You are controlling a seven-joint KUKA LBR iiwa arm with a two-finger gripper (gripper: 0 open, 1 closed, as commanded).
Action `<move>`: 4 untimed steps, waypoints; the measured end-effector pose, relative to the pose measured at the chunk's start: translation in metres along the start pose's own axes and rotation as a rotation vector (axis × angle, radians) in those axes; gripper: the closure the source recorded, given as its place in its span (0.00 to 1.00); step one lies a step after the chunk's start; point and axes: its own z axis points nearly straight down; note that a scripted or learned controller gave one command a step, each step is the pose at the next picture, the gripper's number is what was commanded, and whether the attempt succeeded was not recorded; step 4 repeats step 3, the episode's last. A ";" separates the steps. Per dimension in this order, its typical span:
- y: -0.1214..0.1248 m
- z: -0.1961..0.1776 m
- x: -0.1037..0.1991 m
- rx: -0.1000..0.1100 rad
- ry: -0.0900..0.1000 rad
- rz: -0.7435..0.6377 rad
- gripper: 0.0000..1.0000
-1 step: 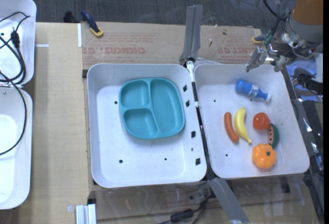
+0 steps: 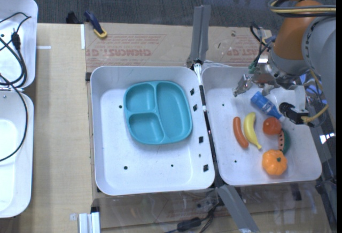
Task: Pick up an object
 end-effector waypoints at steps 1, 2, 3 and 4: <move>-0.036 0.014 -0.033 0.005 0.002 0.003 0.00; -0.035 0.004 -0.034 0.004 0.001 0.006 1.00; -0.005 -0.099 -0.007 0.004 0.001 -0.003 1.00; -0.005 -0.099 -0.007 0.004 0.001 -0.003 1.00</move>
